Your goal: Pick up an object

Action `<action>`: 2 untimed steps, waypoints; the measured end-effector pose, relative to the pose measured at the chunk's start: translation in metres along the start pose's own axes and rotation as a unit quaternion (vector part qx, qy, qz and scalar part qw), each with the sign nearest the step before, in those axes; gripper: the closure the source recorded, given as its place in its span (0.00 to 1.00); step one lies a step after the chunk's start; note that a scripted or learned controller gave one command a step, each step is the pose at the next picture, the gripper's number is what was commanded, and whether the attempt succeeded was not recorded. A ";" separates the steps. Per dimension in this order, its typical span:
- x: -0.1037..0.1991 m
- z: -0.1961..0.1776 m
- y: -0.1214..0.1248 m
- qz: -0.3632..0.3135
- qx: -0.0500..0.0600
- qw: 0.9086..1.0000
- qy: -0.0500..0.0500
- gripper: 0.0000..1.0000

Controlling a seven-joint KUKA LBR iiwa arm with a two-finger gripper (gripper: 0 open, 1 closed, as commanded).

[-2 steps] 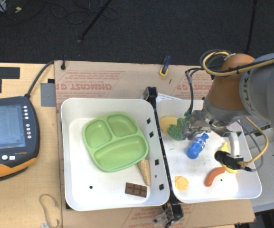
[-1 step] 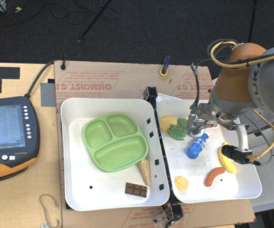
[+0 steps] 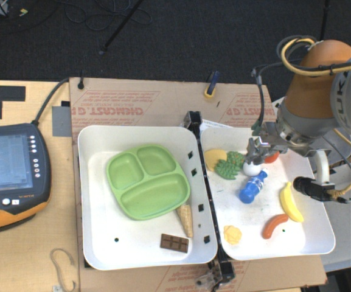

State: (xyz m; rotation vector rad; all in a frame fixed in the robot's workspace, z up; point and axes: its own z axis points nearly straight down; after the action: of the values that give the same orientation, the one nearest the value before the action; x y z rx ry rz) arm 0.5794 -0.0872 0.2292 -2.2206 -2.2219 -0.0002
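Just now, pincer (image 3: 255, 157) low in right bin (image 3: 321, 242), above blue bottle (image 3: 252, 187), finger state unclear

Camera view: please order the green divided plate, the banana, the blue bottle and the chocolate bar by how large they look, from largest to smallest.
1. Green divided plate, by far the largest.
2. Banana and blue bottle: they look about equal, so I do not rank them.
3. Chocolate bar, the smallest.

A plate (image 3: 148, 181) is lying in the left bin (image 3: 96, 224), with a chocolate bar (image 3: 174, 243) near it. A bottle (image 3: 252, 186), a banana (image 3: 291, 203) and a sausage (image 3: 275, 225) are lying in the right bin (image 3: 315, 239).
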 end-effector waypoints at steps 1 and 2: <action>0.052 -0.008 -0.018 -0.001 0.002 1.000 0.001 1.00; 0.074 0.013 -0.021 0.000 0.003 1.000 0.000 1.00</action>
State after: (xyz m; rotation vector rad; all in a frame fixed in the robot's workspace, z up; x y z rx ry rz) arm 0.5583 -0.0128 0.2160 -2.2166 -2.2196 0.0055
